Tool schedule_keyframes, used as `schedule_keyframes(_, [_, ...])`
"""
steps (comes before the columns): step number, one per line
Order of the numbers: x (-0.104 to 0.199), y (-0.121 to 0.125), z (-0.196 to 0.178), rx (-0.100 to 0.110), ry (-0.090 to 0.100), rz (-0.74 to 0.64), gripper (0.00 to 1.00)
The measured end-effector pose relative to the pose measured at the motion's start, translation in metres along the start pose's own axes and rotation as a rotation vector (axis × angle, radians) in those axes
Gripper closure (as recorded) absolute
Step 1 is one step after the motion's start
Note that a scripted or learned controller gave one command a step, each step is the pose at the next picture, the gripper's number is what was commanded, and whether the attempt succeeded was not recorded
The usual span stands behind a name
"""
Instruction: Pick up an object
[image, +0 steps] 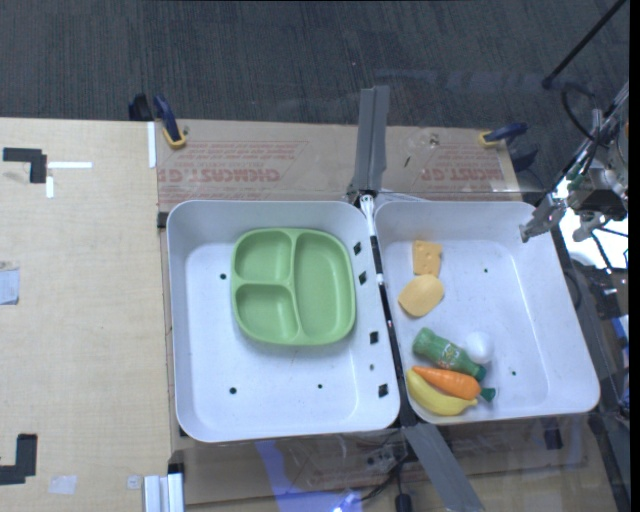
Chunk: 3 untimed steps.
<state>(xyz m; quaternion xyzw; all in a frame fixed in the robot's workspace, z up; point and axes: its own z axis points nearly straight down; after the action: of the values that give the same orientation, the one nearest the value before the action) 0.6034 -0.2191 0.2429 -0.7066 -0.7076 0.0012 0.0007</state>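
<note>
From above, a green divided plate (294, 287) is lying in the left bin (200, 400). The right bin (545, 300) is holding a cheese wedge (427, 257), potato (421, 295), green bottle (447, 353), carrot (452, 381), banana (437, 398) and white ball (479, 346).

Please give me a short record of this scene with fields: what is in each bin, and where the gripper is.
left bin: green divided plate, three compartments
right bin: orange wedge, pale yellow round piece, green bottle, white ball, carrot, banana
grouping: bottle, ball, carrot and banana crowd the near left corner
gripper: beyond the right bin's far right corner, finger state unclear
</note>
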Motion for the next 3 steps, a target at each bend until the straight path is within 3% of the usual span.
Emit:
schedule_keyframes(1, [0.085,0.058,0.146,-0.004,0.001,0.133,0.00])
schedule_keyframes(2, [0.119,0.021,0.152,0.000,0.000,0.017,0.00])
schedule_keyframes(3, [0.118,0.021,0.144,0.002,0.000,0.019,1.00])
